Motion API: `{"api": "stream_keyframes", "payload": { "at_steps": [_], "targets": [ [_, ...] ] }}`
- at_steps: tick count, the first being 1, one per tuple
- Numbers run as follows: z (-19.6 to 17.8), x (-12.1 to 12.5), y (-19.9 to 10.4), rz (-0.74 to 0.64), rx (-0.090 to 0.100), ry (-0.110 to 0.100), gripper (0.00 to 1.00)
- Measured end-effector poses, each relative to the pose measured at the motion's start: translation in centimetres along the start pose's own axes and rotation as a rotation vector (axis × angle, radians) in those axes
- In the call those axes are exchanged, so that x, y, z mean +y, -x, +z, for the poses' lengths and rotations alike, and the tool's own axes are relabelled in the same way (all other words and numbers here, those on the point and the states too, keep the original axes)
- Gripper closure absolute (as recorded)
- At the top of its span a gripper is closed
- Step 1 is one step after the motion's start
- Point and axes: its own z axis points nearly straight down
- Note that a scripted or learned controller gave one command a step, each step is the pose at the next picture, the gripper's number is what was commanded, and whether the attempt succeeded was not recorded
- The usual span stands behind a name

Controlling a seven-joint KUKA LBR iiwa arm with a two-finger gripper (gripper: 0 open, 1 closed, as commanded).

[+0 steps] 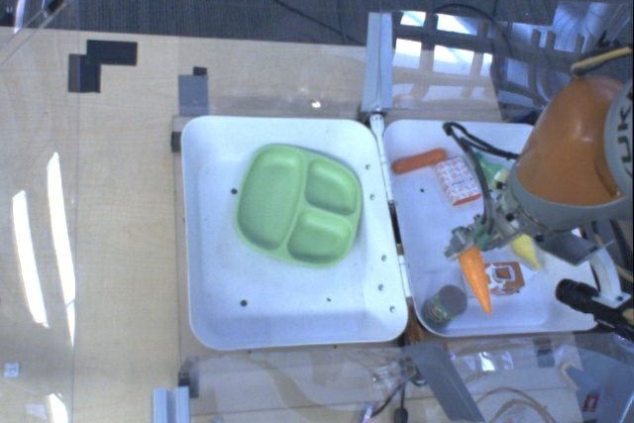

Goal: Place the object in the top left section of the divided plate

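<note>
A light green divided plate lies in the left white bin. It has one large section on its left and two smaller ones on its right, all bare. My gripper hangs low over the right bin, under the orange wrist band. It is just above the leafy top of a toy carrot, which lies pointing toward the bin's front. A yellow piece sits right beside the gripper. The arm hides what lies directly beneath the wrist.
The right bin also holds an orange-red stick, a small patterned packet, a brown-and-white box, a grey round piece and a green item with a black cord. A metal frame stands behind the bins.
</note>
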Motion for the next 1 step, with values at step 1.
{"api": "stream_keyframes", "payload": {
  "at_steps": [1],
  "targets": [
    [0.12, 10.44, -3.29, 0.124, 0.001, -0.003, 1.0]
  ]
}}
